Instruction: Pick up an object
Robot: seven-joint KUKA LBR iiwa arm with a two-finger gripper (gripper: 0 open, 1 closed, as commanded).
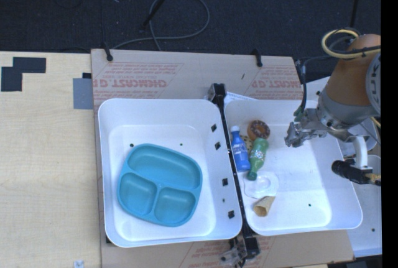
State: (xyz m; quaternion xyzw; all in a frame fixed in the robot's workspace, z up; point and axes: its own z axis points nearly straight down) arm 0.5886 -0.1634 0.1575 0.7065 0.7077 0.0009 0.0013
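Note:
In the right bin (311, 211) lie a blue bottle (239, 150), a green bottle (257, 158), a sprinkled donut (258, 130), a small clear cup (263, 184) and an ice-cream cone (264, 204). The gripper (295, 136) hangs over the right bin's upper right part, to the right of the donut and apart from every object. Nothing shows between its fingers.
The left bin (112, 117) holds a blue divided plate (160, 184). A black divider (225, 155) runs between the bins. Cardboard (186, 74) lies under both bins. The arm's grey body (351, 89) and cables sit at the right edge.

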